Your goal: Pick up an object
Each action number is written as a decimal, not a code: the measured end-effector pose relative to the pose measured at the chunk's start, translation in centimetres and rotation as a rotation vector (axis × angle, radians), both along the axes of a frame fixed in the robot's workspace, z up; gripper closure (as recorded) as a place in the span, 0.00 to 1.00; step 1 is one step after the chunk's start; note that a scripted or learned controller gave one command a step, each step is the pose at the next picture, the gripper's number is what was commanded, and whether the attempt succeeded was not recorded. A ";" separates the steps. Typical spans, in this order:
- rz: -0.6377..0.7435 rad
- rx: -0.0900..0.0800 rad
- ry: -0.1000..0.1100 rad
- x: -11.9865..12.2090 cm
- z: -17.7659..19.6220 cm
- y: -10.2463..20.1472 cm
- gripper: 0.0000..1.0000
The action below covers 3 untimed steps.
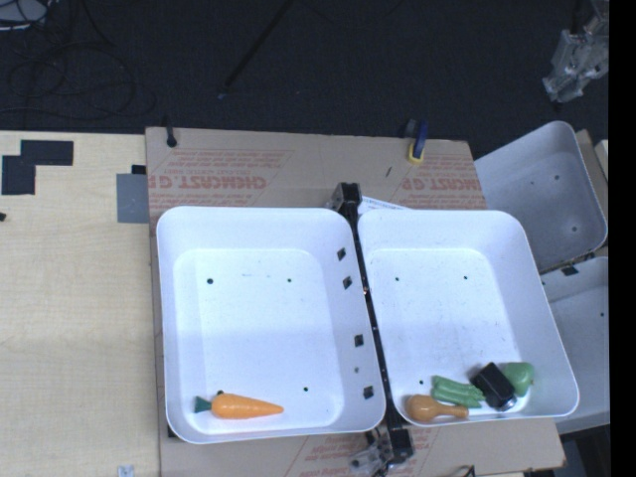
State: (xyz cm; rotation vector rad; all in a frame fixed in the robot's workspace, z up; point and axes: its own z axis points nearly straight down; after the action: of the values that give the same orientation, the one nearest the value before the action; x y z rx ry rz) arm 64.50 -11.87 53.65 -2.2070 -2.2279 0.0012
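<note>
An orange carrot with a green top [243, 405] lies near the front edge of the left bin [189, 237]. In the front right corner of the right bin [517, 237] sits a small cluster. It holds a green pod [455, 392], a black block [493, 386], a light green piece [520, 374] and a tan gourd-shaped toy [435, 409]. The gripper [574, 63] hangs at the far upper right, high above the dark floor. It is well away from both bins and nothing shows in it.
The bins rest on a cardboard sheet [298, 172] with a yellow-and-blue clip [417, 142] at its back edge. A black hinge strip [363, 316] runs between the bins. A grey metal tray [552, 197] leans at the right.
</note>
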 end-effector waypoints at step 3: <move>-0.001 -0.002 0.000 -0.8 0.0 22.6 1.00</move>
State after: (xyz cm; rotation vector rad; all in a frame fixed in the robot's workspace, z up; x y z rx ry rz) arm 63.73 10.76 53.69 -2.2087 -2.2284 0.0031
